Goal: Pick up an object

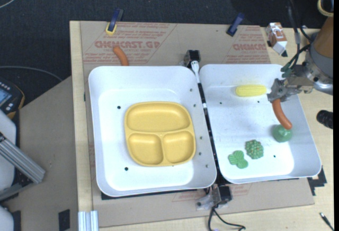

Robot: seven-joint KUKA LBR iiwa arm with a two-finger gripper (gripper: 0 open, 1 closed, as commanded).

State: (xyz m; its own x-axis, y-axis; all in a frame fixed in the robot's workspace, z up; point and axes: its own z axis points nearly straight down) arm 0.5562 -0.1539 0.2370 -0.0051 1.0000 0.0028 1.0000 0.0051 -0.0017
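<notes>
Orange and slim, the toy carrot with a green leafy end lay in the right-hand shallow white bin, near its right wall. The arm's jaws hung just above its upper tip; I could not tell whether they were apart. A yellow corn cob lay just beside them.

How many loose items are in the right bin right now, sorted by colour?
Yellow: 1, the corn cob
Orange: 1, the carrot just below the hand
Green: 3, the round piece, the broccoli and the pea cluster
Total: 5
</notes>
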